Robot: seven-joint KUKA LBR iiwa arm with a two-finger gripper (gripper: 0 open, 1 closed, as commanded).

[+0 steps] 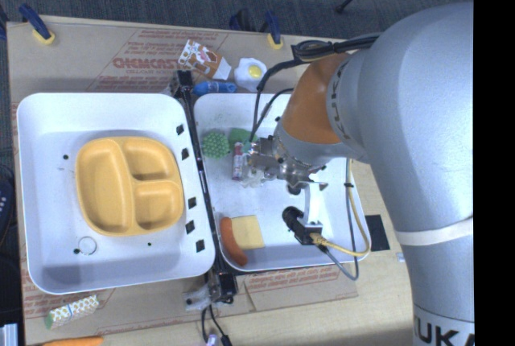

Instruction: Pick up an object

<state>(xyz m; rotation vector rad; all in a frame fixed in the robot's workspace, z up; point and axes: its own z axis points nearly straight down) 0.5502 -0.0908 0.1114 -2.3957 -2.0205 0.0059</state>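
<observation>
Gripper [256, 163] hanging low inside the right bin [338, 256], near its middle; whether spread or pressed together cannot be told, mechanism being blurred and masked by the wrist. Nothing visibly lodged in it. Small pink-and-dark bottle-like object [238, 161] lying just beside the gripper, on the side toward the bin's left wall, long axis running roughly from the far wall toward the near one. Green spiky ball [214, 144] sitting further toward that left wall. Yellow block [246, 232] resting by the near wall, well apart. Judgement: bottle-like object being the likeliest target.
</observation>
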